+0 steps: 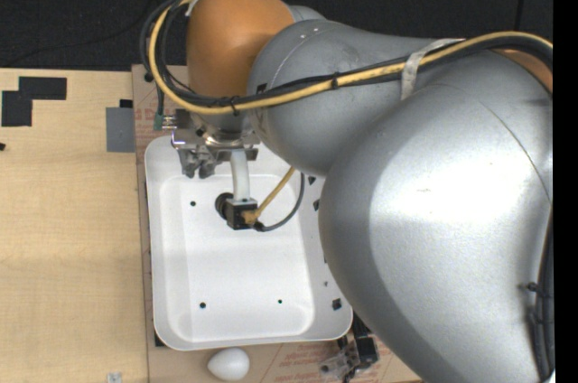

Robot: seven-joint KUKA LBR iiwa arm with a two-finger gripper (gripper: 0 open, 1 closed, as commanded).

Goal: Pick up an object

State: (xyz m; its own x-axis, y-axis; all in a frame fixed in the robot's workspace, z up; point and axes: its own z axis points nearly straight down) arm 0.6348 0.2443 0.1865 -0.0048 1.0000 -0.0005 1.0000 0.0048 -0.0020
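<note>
A white egg-shaped object is seen nearest, lying just outside the near rim of the white bin, beside the pale bench. Farther back, the jaws are lowered over the far end of the bin, well apart from the object, with the bin's bare floor between them. Whether the jaws are released or clenched cannot be told, since they are shadowed under the wrist. Beyond them, the orange band and the grey arm are seen.
</note>
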